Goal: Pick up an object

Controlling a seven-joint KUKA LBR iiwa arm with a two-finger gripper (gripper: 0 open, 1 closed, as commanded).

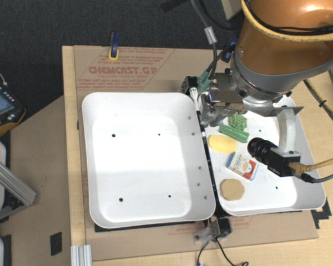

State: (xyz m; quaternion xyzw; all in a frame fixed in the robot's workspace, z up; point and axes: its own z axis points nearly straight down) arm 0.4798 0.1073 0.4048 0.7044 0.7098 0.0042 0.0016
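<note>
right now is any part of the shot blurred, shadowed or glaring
In the camera view, the orange band is soft, close to the lens, with glare on top; a shadow crosses the left bin; the green brick and the yellow piece look sharp.

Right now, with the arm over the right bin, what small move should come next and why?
Probably ease the pincer straight down toward the green block, which lies just beside it near the right bin's back left corner; nothing is visibly held yet.

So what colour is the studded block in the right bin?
Green block, clearest in the camera view.
</note>
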